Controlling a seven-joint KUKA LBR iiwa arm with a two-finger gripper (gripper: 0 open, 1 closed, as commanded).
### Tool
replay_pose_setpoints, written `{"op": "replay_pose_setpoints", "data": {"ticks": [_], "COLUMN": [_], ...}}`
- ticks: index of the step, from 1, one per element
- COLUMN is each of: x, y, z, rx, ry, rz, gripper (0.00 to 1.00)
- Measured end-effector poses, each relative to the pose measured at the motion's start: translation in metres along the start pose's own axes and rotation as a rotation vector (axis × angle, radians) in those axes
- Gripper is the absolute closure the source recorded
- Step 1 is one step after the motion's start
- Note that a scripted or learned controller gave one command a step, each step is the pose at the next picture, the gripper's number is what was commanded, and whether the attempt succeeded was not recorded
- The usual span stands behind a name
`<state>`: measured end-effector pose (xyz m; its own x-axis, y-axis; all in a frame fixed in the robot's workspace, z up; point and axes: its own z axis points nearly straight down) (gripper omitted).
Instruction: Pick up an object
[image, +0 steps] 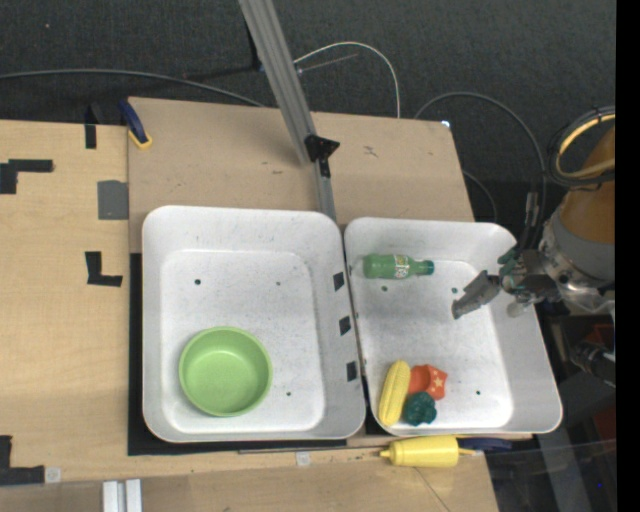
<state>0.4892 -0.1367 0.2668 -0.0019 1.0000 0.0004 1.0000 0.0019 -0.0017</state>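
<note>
While hovering over the right bin (520, 395), the hand (470, 300) is gaping wide (holding nothing); the green bottle (396, 266) is lying at ten o'clock, long axis crosswise.

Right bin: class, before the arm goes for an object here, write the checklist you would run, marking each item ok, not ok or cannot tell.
1. Objects lie in the right bin: ok, a green bottle, a yellow piece, an orange piece and a dark green piece.
2. Bottle has room around it: ok, it lies alone.
3. The three pieces are apart: not ok, they touch in a cluster.
4. Gripper is above this bin: ok, near its right wall.
5. Gripper carries nothing: ok.
6. Fingers ready: cannot tell.
</note>
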Motion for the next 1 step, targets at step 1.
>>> {"op": "replay_pose_setpoints", "data": {"ticks": [1], "x": [-0.0001], "y": [0.0000], "z": [0.0000], "rx": [0.000], "ry": [0.000], "rz": [0.000], "gripper": [0.00]}}
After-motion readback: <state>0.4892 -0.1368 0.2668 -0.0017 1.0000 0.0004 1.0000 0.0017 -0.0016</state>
